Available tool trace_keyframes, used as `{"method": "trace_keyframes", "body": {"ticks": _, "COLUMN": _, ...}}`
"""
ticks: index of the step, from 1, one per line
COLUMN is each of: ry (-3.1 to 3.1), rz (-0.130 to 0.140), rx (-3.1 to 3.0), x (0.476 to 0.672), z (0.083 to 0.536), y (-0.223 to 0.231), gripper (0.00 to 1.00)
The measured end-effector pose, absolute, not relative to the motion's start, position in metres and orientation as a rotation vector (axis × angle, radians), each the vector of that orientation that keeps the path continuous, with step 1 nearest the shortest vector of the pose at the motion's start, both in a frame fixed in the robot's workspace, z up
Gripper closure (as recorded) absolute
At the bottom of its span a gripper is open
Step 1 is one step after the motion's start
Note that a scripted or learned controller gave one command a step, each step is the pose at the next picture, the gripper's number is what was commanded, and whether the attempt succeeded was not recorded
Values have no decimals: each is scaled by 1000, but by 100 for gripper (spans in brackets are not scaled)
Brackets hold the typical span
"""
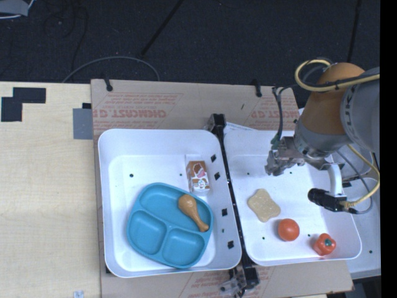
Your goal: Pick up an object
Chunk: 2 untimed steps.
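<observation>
Reaching in from the right side of the camera view: grey arm (pixel 347 120) with an orange band, bending down over the far part of the right bin (pixel 245 144). Hanging at its end, the gripper (pixel 280 163), dark and small against the white bin floor, hovering over a bare patch near the far wall. Impossible to tell whether open or closed at this angle; nothing showing in its grasp.

Lying on the right bin's floor, nearer the camera than the gripper and slightly to its left: a tan slice of toy bread (pixel 263 205), flat, apart from the gripper. Sitting just beside the bread, further toward the near right: a red toy tomato (pixel 288 230), close to the bread but not clearly touching it. Resting near the bin's near right corner, a small way from the tomato: a red-orange toy pepper (pixel 324 244) with a green stem. Trailing beside the arm over the bin's right side: a black cable fitting (pixel 325 198) and yellowish hoses.

Sitting in the left bin (pixel 115 160): a blue divided plate (pixel 155 234), turned at an angle, filling much of the near part. Lying across the plate's far right section: a brown toy chicken drumstick (pixel 193 211), thick end pointing away from the camera. Standing just beyond the plate, close to the wall shared by both bins: a small printed carton (pixel 198 176).

Carrying both bins: a cardboard sheet (pixel 161 107) with reversed red lettering, resting on the pale wooden bench (pixel 43 197).
</observation>
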<state>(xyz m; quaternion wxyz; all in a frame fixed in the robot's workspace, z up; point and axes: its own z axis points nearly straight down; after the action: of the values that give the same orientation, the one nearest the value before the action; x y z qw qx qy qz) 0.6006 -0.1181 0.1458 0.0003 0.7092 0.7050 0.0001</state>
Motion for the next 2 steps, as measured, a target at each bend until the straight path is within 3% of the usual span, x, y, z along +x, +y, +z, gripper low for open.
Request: {"method": "trace_keyframes", "body": {"ticks": 2, "ry": 2222, "rz": 2, "rx": 2218, "x": 610, "z": 253, "y": -122, "gripper": 100}}
